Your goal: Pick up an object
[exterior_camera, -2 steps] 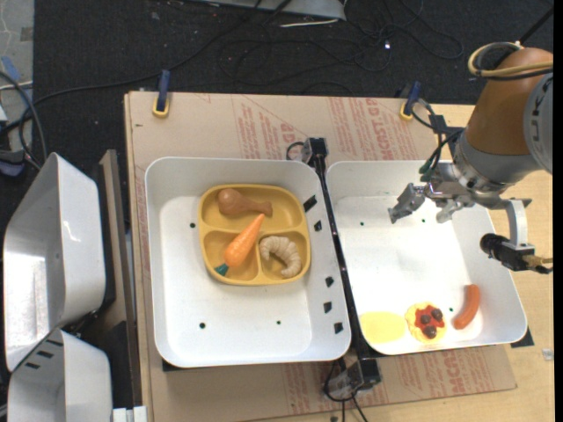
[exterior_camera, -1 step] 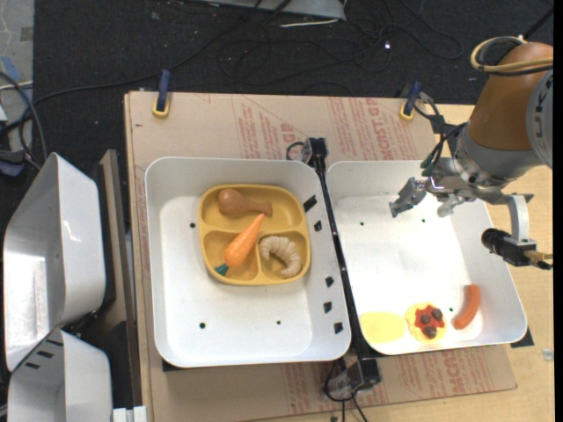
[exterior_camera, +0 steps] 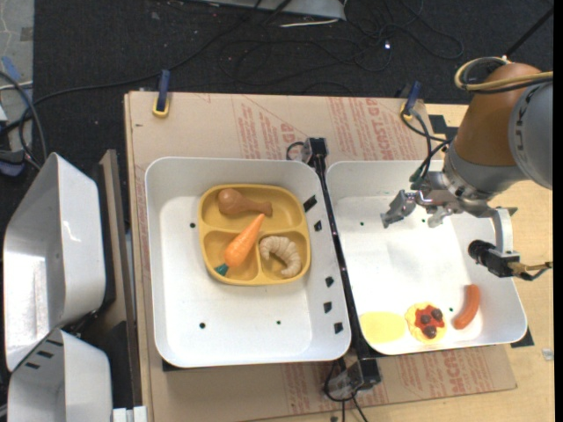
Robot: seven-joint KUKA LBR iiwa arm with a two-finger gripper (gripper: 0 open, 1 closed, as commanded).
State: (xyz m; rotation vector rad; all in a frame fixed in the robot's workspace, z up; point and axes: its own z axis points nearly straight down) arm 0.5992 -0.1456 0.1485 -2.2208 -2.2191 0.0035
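I'm eyeing three candidates in the right bin (exterior_camera: pixel 369 178), all lying along its near edge: a sausage (exterior_camera: pixel 466 307) at the right, a small pizza-like disc (exterior_camera: pixel 427 320) just beside it, and a flat yellow piece (exterior_camera: pixel 382 326) further left. The sausage's long axis is running slightly tilted from near to far. The gripper (exterior_camera: pixel 398 209) is hanging over the far part of the same bin, pointing left, carrying nothing that I can see; whether it's spread or closed I can't tell at this size. So every target is lying well apart from it, toward the near rim and mostly to the right. The left bin (exterior_camera: pixel 167 262) is holding a yellow tray (exterior_camera: pixel 255 271) with a drumstick (exterior_camera: pixel 243 203), carrot (exterior_camera: pixel 244 242) and shrimp (exterior_camera: pixel 281 253), further off across the divider.
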